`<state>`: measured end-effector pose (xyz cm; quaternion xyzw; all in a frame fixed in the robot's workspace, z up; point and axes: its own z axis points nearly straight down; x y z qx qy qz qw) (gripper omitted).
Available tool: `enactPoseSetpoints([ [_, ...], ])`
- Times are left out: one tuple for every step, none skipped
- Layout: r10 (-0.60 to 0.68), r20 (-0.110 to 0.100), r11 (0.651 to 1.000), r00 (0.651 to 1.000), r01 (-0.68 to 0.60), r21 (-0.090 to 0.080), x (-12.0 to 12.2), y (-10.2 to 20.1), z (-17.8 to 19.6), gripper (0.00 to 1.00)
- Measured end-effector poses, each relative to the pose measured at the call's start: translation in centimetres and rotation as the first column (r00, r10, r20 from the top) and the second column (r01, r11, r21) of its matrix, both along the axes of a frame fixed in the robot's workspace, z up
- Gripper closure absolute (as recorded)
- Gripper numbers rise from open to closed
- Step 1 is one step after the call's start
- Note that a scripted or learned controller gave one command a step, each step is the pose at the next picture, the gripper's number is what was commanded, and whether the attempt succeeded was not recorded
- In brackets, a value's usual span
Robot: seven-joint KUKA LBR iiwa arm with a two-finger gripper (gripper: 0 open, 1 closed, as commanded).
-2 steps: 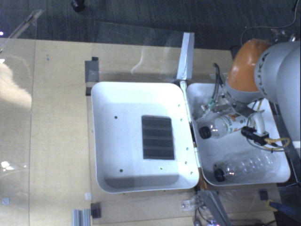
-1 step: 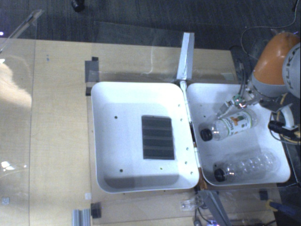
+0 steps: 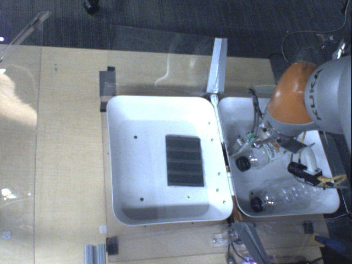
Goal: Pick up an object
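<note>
Two clear plastic bottles with black caps lie in the right bin (image 3: 231,117). The upper bottle (image 3: 257,155) points its cap to the left, and the lower bottle (image 3: 280,197) lies along the bin's front wall. My gripper (image 3: 254,141) hangs low over the upper bottle, right at its body. The grey wrist and orange band above hide much of it. A dark ribbed rectangular pad (image 3: 185,160) lies flat in the middle of the left bin (image 3: 126,147).
The two bins meet at a thin wall (image 3: 224,158) just left of the gripper. A metal post (image 3: 218,65) stands behind that wall. Wooden bench surface (image 3: 60,147) stretches to the left of the bins.
</note>
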<state>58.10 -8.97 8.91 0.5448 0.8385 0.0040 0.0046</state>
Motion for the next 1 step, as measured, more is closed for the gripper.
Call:
enactPoseSetpoints([
  [0.002,0.01,1.0,1.0,-0.002,0.0,0.32,0.06,1.32,1.0],
])
